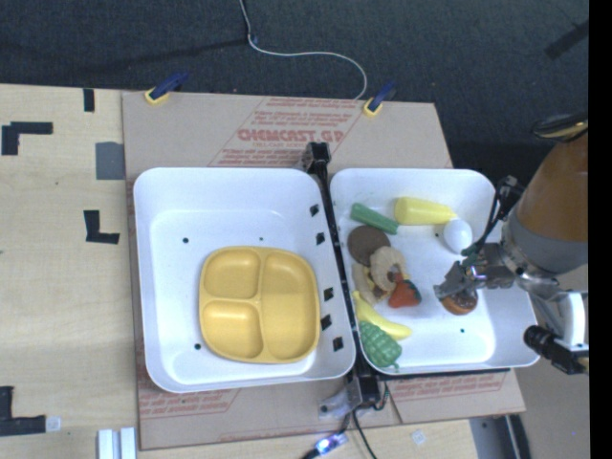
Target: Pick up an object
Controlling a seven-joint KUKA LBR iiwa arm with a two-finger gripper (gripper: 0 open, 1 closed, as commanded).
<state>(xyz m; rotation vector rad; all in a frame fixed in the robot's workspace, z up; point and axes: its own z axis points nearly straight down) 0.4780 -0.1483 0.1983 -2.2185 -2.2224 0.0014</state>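
Gripper [457, 290] sat low in the right bin [478, 352], right of the toy-food pile [387, 275], over a small brown-red object [460, 302] – finger state unclear – best to centre on it, close firmly, lift straight up.

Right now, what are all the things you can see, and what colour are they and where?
White bins: two, side by side on the bench.
Divided plate: one, yellow, in the left bin.
Corn piece: one, yellow, top of the right bin.
Long green vegetable: one, beside the corn.
White ball: one, right of the corn.
Round brown piece: one, near the divider.
Red piece: one, middle of the right bin.
Small brown-orange object: one, under the gripper.
Green leafy piece: one, bottom of the right bin.
Gripper: one, dark, over the right bin.
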